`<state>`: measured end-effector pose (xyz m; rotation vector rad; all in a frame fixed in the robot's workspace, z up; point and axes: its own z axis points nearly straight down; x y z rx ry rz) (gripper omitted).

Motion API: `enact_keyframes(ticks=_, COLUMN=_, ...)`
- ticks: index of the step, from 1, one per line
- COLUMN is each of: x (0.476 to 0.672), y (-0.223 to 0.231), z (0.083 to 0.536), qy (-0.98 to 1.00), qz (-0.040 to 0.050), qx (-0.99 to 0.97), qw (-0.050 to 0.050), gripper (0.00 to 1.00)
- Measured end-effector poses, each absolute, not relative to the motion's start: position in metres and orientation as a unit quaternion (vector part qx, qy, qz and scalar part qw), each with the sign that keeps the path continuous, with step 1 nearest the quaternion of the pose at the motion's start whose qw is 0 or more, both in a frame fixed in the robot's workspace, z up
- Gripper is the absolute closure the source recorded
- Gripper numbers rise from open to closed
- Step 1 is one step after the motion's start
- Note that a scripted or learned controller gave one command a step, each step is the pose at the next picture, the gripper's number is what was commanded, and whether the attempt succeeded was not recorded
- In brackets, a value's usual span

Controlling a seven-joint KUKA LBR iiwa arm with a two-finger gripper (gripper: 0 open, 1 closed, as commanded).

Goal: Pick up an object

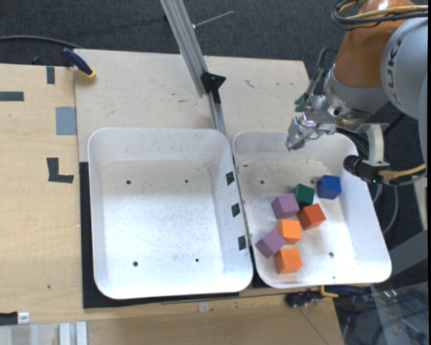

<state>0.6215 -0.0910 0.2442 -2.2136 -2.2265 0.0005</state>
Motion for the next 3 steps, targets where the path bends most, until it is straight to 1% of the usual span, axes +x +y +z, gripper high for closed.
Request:
enact_keyframes(ticks=1, x=0.623, y=-0.034, z=0.25, qy=-0.71, qz=-0.0008, qx=-0.704, qw=0.001, gripper=1.0)
enact_keyframes(ticks=2, x=0.63, y=0.02, z=0.256, qy=-0.71, qz=-0.0006, qx=-0.704, qw=0.001, gripper=1.0)
enact_keyframes(ticks=3, x=0.643, y=0.075, z=0.239, qy=-0.709, qz=0.0004, qx=-0.705, qw=0.001, gripper=1.0)
